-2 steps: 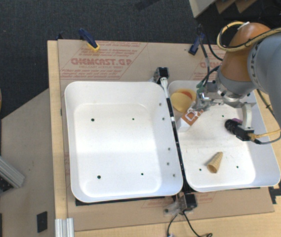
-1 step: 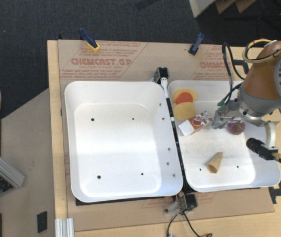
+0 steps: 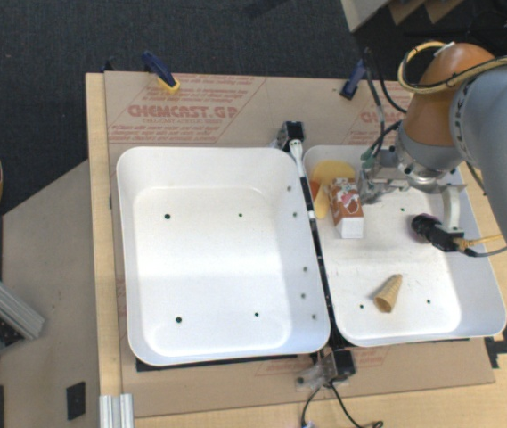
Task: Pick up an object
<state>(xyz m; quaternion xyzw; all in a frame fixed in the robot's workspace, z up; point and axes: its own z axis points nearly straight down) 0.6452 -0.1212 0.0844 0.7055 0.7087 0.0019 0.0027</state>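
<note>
In the right bin (image 3: 467, 315) lie three things. A small red and white carton (image 3: 348, 209) sits near the bin's far left, with a yellow rounded piece (image 3: 328, 175) just behind it. Toward the front lies a tan cone (image 3: 388, 292) on its side. My gripper (image 3: 371, 184) hangs low over the back of this bin, right beside the carton's upper right corner. The grey arm with its orange band (image 3: 440, 105) comes in from the right above it.
The left bin (image 3: 137, 239) stands beside the right one, with a black clip (image 3: 290, 135) at the far end of the seam between them. Blue clamps (image 3: 159, 71) hold the cardboard base at the back. A cable runs off the front edge.
</note>
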